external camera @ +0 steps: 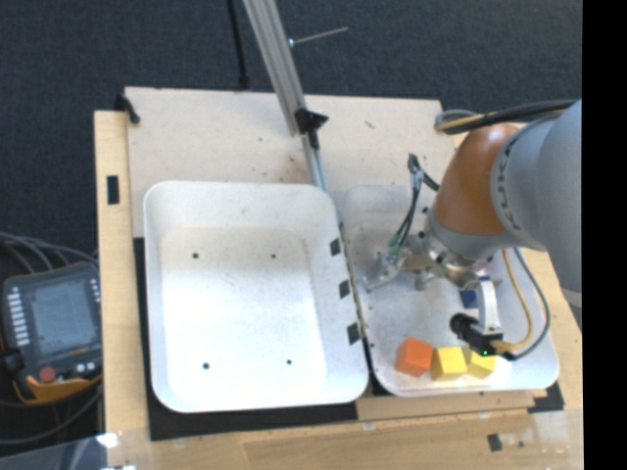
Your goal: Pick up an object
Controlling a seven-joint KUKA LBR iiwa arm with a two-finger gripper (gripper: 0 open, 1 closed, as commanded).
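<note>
Camera view: orange block (414, 356) beside yellow block (451, 362); no writing legible.

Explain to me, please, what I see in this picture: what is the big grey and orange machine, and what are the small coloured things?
One camera looks down at a slant on a wooden bench. The grey and orange machine is a robot arm, reaching in from the right. Its gripper hangs over the right shallow white bin. In that bin's near corner lie an orange block, a yellow block and a small green block, side by side. The left white bin stands beside it. I cannot tell whether anything is held.
</note>
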